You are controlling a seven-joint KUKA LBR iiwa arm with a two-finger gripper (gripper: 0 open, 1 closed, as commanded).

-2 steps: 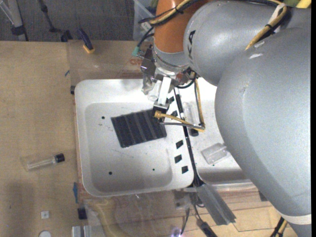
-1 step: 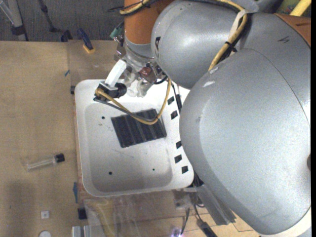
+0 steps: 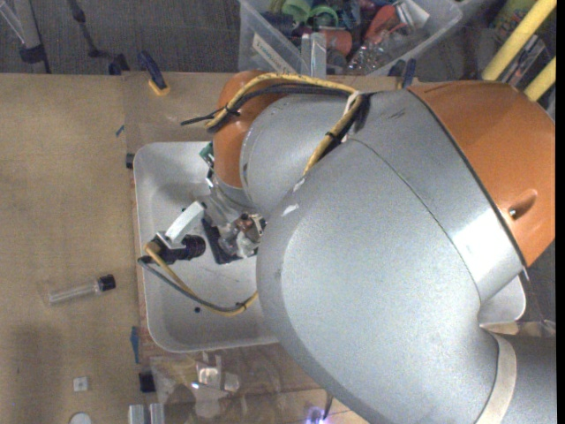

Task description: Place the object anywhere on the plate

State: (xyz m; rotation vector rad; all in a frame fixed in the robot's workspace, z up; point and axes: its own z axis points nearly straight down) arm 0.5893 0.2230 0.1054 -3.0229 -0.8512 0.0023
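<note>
The grey KUKA arm (image 3: 388, 263) covers most of the right and centre of the camera view, its orange band (image 3: 494, 148) at the upper right. A second orange section (image 3: 231, 117) sits nearer the wrist, crossed by a bundle of yellow and black cables (image 3: 291, 85). The arm reaches down into the white bin (image 3: 154, 316), whose left wall and lower left corner are bare. The gripper (image 3: 231, 237) hangs over the bin floor, just right of the bin's left wall; how its fingers stand cannot be told, and nothing can be seen between them. A white bracket (image 3: 184, 222) and a black cylindrical fitting (image 3: 185, 250) project from the wrist toward the bin's left wall. A yellow-and-black cable loop (image 3: 207, 303) droops from there across the bin floor. The arm hides the bin's middle and right, so the plate and the object cannot be located. Left of the bin, on the tan bench (image 3: 62, 175), lies a clear tube with a black cap (image 3: 81, 288). Behind the bin stands a clear tub of mixed coloured items (image 3: 349, 16).
</note>
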